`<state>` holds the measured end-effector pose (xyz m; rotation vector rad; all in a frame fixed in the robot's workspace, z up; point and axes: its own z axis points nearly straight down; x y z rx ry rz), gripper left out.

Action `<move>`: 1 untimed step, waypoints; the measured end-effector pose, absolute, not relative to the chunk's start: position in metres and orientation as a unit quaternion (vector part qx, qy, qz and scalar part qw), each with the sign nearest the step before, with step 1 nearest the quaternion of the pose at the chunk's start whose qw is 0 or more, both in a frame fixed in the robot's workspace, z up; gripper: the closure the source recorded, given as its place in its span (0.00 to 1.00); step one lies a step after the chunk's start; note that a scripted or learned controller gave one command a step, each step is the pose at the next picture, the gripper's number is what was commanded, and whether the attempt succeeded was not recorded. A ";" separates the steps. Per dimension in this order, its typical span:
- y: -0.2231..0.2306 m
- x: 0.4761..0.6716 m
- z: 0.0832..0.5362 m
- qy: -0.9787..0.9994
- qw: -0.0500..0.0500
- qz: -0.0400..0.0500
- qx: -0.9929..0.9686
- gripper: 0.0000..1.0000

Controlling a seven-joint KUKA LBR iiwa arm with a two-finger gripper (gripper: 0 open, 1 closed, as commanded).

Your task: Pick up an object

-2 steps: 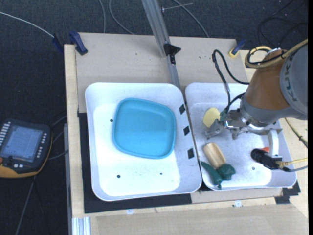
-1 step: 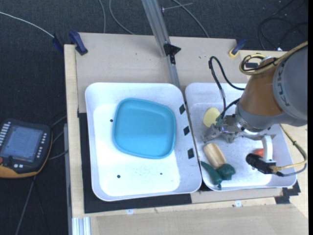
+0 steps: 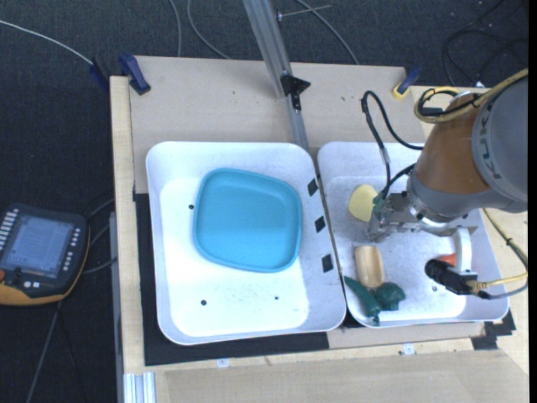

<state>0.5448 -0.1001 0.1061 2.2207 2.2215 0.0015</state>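
Taking the right bin (image 3: 495, 307) as landmark: the green soft toy (image 3: 375, 295) is lying at its near rim, likely limp. The tan block (image 3: 368, 264) behind appears stiff and light, graspable across its width. The gripper (image 3: 388, 222) is hovering beyond, its opening indiscernible, beside a pale yellow piece (image 3: 362, 201).

A thick grey robot arm (image 3: 503, 133) with a broad orange band (image 3: 449, 154) above its wrist, black cables (image 3: 379, 133) looping alongside.

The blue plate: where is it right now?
The blue plate lies flat in the left bin, toward its upper middle, apart from the hand over the right bin.
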 end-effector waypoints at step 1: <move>-0.108 0.540 0.156 0.707 0.002 0.001 0.707 1.00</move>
